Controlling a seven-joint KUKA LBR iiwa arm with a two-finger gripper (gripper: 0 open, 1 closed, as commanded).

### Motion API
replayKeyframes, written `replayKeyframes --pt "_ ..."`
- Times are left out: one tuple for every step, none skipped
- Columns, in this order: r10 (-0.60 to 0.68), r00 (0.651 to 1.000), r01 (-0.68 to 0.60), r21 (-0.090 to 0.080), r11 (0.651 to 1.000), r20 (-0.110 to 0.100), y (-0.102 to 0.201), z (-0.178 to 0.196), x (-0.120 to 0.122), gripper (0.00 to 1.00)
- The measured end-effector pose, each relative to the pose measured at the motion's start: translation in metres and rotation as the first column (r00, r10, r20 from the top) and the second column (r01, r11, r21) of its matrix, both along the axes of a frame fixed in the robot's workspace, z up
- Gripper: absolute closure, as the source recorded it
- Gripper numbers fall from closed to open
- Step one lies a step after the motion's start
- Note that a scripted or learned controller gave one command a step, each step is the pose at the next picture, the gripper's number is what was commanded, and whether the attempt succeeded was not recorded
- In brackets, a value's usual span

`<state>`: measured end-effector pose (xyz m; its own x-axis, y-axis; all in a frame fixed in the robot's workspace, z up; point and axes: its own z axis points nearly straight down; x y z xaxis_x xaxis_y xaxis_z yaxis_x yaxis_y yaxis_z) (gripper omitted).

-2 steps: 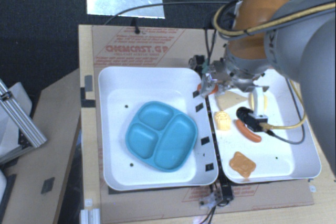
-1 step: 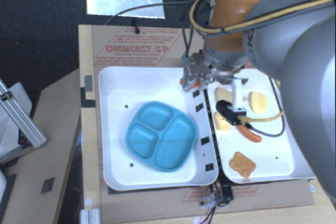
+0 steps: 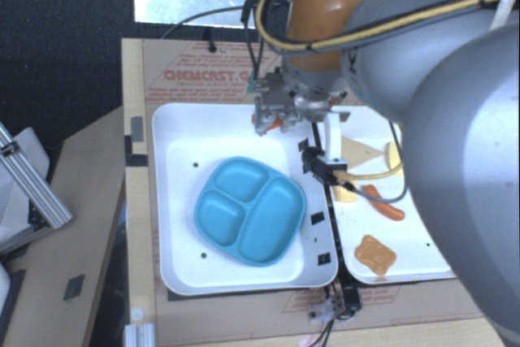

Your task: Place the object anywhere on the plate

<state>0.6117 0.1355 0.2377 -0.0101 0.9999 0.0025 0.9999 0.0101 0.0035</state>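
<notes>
A blue plate [image 3: 250,210] with three compartments lies in the left white bin [image 3: 180,166], slightly right of its middle. My gripper [image 3: 272,119] hangs over the far right corner of that bin, beyond the plate's far edge. A small orange-red object [image 3: 276,123] shows between the fingers, and they are shut on it. The object is partly hidden by the fingers, so its shape is unclear. The grey arm with its orange band [image 3: 333,0] comes in from the right and covers much of the right bin.
The right bin [image 3: 418,256] holds a pale yellow wedge [image 3: 361,149], an orange sausage [image 3: 383,203], a brown-orange lump [image 3: 375,253] and a yellow curved piece [image 3: 382,169]. A black divider with clips [image 3: 325,207] runs between the bins. An aluminium rail [image 3: 32,183] lies at the left.
</notes>
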Motion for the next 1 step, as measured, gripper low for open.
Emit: replayKeyframes --pt "-0.004 1.0 0.004 -0.002 1.0 -0.002 -0.0034 -0.0007 -0.0003 0.0"
